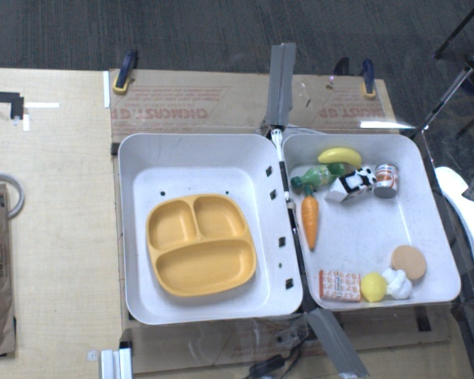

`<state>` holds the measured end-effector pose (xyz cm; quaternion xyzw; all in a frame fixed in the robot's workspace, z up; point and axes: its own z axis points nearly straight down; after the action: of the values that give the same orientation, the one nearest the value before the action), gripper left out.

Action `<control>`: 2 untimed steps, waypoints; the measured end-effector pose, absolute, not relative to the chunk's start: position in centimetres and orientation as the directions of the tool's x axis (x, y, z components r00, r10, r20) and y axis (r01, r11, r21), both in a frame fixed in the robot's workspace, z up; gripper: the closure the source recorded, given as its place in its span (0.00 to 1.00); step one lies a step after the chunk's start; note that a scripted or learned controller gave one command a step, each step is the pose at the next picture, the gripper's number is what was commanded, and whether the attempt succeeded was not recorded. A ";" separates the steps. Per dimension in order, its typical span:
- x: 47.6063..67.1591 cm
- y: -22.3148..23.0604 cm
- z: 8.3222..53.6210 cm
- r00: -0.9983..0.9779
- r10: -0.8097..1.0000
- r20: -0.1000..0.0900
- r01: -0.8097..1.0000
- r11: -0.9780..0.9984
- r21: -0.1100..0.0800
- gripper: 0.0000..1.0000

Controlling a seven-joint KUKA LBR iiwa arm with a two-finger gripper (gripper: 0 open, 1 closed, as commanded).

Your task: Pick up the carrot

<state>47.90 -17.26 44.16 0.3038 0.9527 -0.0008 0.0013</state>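
Two shallow white bins sit side by side on a tabletop [55,212], seen from above at a slant. The carrot [309,221] lies in the right bin [434,212], close against that bin's left wall, running lengthwise with its green top toward the far side and its tip toward the near side. Just beyond its top lie a green thing [312,178], a banana [339,156], a black-and-white toy [355,181] and a small can [386,178], clustered at the far end. At the near edge sit a red-and-white packet [340,285], a lemon [373,287], a white thing [397,283] and a tan disc [409,261]. The middle of the right bin, to the carrot's right, is bare floor with open room on that side; the wall crowds its left. The left bin [134,235] holds a yellow divided plate [201,245]. The tool's state cannot be told here.
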 end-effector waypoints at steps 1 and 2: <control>47.9 -16.4 39.1 -0.998 0.063 -0.002 0.063 0.998 0.000 0.00; 48.1 -16.4 40.0 -0.998 0.065 -0.006 0.065 0.998 -0.001 1.00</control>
<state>48.09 -16.44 40.04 0.0324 0.9995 -0.0008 0.0029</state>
